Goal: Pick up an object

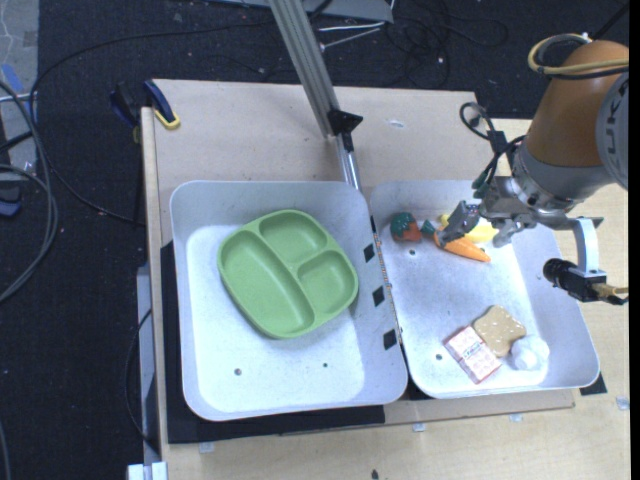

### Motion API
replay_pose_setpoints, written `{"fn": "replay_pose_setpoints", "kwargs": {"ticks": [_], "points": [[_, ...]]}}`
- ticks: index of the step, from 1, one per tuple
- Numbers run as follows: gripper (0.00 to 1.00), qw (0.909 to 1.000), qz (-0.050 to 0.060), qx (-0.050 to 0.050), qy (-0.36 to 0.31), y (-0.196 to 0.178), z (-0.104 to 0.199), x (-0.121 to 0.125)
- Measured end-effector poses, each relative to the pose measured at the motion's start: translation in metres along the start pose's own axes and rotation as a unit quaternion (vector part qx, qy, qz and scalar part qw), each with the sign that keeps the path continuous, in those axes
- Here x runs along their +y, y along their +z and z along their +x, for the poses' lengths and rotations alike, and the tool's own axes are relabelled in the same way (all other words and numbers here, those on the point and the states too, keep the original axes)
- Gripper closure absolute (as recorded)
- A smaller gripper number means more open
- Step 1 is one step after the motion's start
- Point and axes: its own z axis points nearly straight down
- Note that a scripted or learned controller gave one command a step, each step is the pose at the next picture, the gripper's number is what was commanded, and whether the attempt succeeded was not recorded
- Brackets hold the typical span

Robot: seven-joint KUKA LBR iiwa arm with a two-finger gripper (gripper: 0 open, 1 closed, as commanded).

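Observation:
My gripper hangs low over the back of the right bin and is open. Its two dark fingers stand on either side of a yellow object. An orange carrot lies just in front of it, touching the yellow object. A red and green toy fruit sits to the left of the gripper. Nearer the front of this bin lie a tan cracker, a red and white packet and a small white lump.
The left bin holds a green divided plate. A slanted metal pole comes down to the back edge between the bins. The arm's orange band and grey wrist reach in over the right bin's back right corner.

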Motion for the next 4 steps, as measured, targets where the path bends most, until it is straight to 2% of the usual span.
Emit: {"fn": "replay_pose_setpoints", "kwargs": {"ticks": [1, 3, 4], "points": [[0.00, 1.0000, -0.007, -0.001, -0.001, -0.008, 0.000, 0.003], [0.00, 1.0000, -0.004, -0.001, -0.001, 0.104, 0.011, 0.013], [0.00, 1.0000, -0.006, -0.001, -0.001, 0.117, 0.011, 0.013]]}}
